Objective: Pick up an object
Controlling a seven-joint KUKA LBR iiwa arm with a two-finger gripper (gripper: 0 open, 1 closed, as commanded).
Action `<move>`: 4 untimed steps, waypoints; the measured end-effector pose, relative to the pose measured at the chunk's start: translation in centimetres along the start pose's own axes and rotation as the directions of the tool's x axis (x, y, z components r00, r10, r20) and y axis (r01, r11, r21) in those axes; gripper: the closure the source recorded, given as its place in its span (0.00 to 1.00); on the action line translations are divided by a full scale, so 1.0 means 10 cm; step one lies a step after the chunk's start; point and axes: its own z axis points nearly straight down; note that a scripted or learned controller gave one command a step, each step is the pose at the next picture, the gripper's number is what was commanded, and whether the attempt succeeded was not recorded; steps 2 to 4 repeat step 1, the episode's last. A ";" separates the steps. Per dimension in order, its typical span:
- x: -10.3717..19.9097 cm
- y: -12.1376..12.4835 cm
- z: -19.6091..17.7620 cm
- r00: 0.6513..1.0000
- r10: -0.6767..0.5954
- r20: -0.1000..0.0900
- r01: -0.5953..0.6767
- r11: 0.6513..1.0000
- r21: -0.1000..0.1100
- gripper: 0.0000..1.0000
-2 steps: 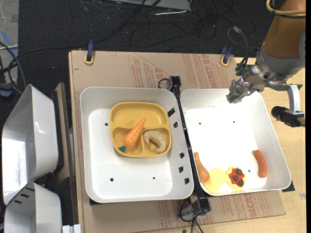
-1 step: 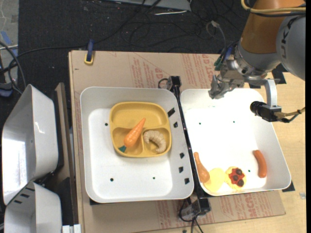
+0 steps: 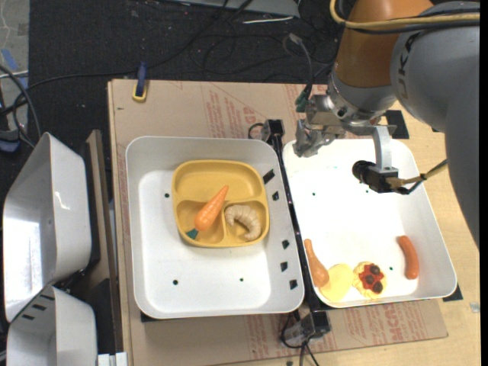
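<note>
The pincer (image 3: pixel 309 145) hangs in the upper middle of the frame, over the upper left corner of the right bin (image 3: pixel 358 227), at the end of the grey arm (image 3: pixel 427 44) that fills the upper right. Whether it is spread or pressed together cannot be told from this slant; nothing shows pinched in it. Just right of it, a small black fixture (image 3: pixel 375 175) sits low over the bin floor.

The things it could take lie well apart from it, along the lower edge of the same bin: a small orange drumstick-like piece (image 3: pixel 315 263) at the lower left, a pale yellow piece (image 3: pixel 341 280) beside it, a flat item with red and dark spots (image 3: pixel 371 277), and an orange sausage (image 3: pixel 410 256) toward the lower right.

In the left bin (image 3: pixel 152 280), a yellow divided plate (image 3: pixel 221 175) holds a toy carrot (image 3: pixel 211 208) and a pale shrimp-like piece (image 3: pixel 245 219).

As a judgement, the pick looks barely begun: no object is lifted, and the pincer is not yet over any of them. What is left is choosing one, moving above it, descending, closing and raising it clear of the worktop (image 3: pixel 191 105).
</note>
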 end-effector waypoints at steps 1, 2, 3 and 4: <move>0.47 0.09 0.13 1.000 0.001 0.000 -0.001 1.000 -0.001 1.00; 0.47 0.09 0.13 1.000 0.001 0.000 -0.001 1.000 -0.001 1.00; 0.47 0.09 0.13 1.000 0.001 0.000 -0.001 1.000 -0.001 1.00; 0.47 0.09 0.13 1.000 0.001 0.000 -0.001 1.000 -0.001 1.00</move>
